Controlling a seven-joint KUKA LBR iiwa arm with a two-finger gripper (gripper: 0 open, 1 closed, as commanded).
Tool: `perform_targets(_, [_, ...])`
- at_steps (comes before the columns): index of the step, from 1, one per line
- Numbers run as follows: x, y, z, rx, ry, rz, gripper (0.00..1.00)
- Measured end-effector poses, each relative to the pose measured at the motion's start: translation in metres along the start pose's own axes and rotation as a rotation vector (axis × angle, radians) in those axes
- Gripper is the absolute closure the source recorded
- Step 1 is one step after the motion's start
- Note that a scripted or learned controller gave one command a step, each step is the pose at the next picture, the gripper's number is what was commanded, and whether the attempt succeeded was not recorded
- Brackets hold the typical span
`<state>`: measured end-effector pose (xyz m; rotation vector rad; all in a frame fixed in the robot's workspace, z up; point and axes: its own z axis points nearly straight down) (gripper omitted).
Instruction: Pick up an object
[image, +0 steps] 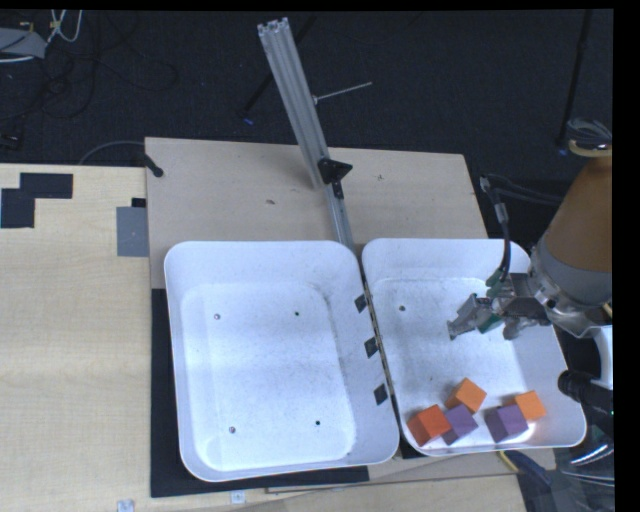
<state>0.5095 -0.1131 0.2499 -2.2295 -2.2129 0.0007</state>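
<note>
1. Over the right bin (400, 262), at about 3 o'clock in my view, the gripper (478, 318) hangs above bare white floor, with nothing between its fingers.
2. I cannot tell from up here whether the fingers are spread or closed; they read as a grey cluster with a touch of green, so I will not guess.
3. What I could pick sits at about 5 o'clock: a cluster of blocks along the near edge of the right bin, well apart from the gripper.
4. My count: three orange blocks and two purple blocks. One orange block (431, 424) is at the left end, touching a purple block (461, 421); a second orange block (470, 394) sits just above them; a second purple block (506, 421) lies to the right with a third orange block (530, 405) touching its far corner.
5. Two bins in all; the left bin (200, 270) shows just a few small dark specks.
6. Risks as I judge them: the blocks are packed tight, so a descending finger may land on top of a neighbour or push the pair apart instead of straddling one.
7. The cluster also hugs the bin's near wall, so a finger could catch the rim or pin a block against it.
8. Coming straight down from where the arm is now would close on nothing.
</note>
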Motion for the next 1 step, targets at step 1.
perform_targets(1, [0.0249, -0.0108, -0.0324, -0.002, 0.001, -0.011, 0.0])
